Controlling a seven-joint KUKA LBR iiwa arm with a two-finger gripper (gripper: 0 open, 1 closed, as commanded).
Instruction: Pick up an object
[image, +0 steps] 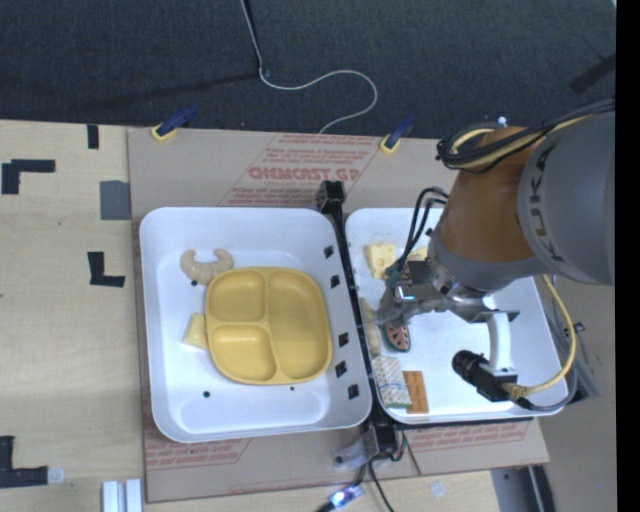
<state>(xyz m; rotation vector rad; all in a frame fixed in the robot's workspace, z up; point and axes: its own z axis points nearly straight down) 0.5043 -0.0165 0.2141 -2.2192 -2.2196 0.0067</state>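
Candidate objects sit in the right bin (535, 390), clustered along its left wall: a pale yellow piece (379, 258) toward the far corner, a small reddish-brown item (398, 336) about mid-wall, and a printed packet (388, 381) with an orange card (415, 392) beside it near the front. No specific target is named by the task, so any of these would count.

The end effector (402, 312) is down inside the right bin, just above or touching the reddish-brown item; contact vs. hover cannot be resolved from this angle. Finger opening: cannot tell, the wrist body and cabling cover that area. Nothing can be seen gripped.

The arm (520, 210), grey with orange band, reaches in from the right and hides much of the bin's rear half.

The left bin (165, 300) holds a yellow divided plate (268, 324), a tan curved piece (205, 264) behind it, and a pale wedge (195, 330) tucked at its left edge. Both bins rest on cardboard on the tabletop (60, 330).

Progress, judged: approach looks complete or nearly so. Grasp unconfirmed, lift not yet done. All objects appear to rest on the bin floors.
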